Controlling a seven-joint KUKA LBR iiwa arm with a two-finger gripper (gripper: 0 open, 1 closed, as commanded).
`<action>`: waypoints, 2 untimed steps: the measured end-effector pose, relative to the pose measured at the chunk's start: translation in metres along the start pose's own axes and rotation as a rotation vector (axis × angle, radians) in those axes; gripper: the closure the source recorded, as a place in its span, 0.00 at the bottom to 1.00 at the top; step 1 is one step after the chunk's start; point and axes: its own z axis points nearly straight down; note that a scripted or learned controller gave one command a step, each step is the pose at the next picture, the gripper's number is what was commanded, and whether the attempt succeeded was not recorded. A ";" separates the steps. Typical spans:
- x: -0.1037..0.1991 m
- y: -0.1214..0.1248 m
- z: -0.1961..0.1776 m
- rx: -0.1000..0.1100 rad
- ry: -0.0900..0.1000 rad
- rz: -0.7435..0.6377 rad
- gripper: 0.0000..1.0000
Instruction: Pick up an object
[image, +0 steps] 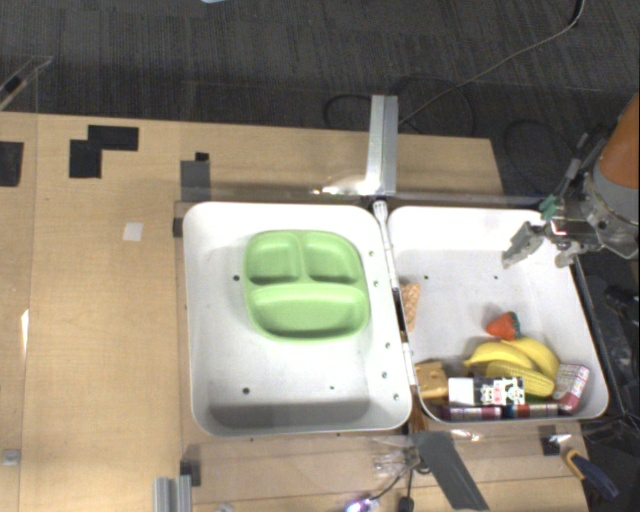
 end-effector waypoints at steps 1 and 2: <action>-0.005 -0.087 0.134 -0.003 -0.001 0.174 0.00; 0.029 -0.086 0.144 -0.017 -0.008 0.016 0.00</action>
